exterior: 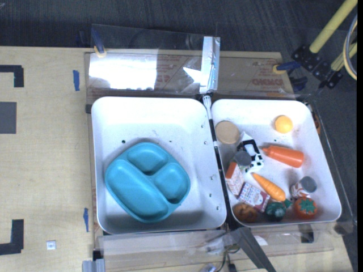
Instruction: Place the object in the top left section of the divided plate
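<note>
A blue divided plate [147, 180] lies in the left white bin [113, 118], turned at an angle, with three sections that hold nothing. In the right bin [255, 115] lie the loose objects: a yellow ball [283, 123], a tan round disc [227, 132], an orange cylinder [283, 155], a carrot [268, 187], a black and white toy [251, 156], a red tomato [306, 207], a green piece [276, 210] and small packets [249, 194].
A clear plastic panel [153, 67] stands behind the left bin. Black clamps and a yellow rod [334, 18] sit at the top right, outside the bins. The wooden bench [39, 152] extends to the left.
</note>
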Motion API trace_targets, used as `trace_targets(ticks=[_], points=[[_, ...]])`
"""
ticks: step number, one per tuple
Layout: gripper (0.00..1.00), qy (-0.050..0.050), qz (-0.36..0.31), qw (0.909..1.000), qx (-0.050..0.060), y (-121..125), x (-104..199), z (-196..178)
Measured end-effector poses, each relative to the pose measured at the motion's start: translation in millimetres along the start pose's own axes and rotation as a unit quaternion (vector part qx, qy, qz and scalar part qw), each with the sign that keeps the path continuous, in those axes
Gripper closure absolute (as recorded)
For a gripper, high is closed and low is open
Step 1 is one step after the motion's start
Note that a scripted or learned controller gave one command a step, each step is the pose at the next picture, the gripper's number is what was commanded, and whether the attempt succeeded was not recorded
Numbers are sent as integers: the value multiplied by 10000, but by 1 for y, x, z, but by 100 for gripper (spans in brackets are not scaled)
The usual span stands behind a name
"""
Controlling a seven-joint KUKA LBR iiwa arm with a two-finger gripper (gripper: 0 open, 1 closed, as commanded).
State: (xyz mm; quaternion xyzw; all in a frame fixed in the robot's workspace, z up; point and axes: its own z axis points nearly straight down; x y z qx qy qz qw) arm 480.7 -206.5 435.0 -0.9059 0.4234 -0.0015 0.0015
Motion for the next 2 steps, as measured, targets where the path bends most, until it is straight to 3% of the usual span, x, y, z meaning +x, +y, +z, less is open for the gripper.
trace_targets(ticks=[1, 2], points=[[0, -9, -2361, 9717, 3, -28, 10, 0], [0, -14, -3314, 9435, 10, -35, -24, 0]])
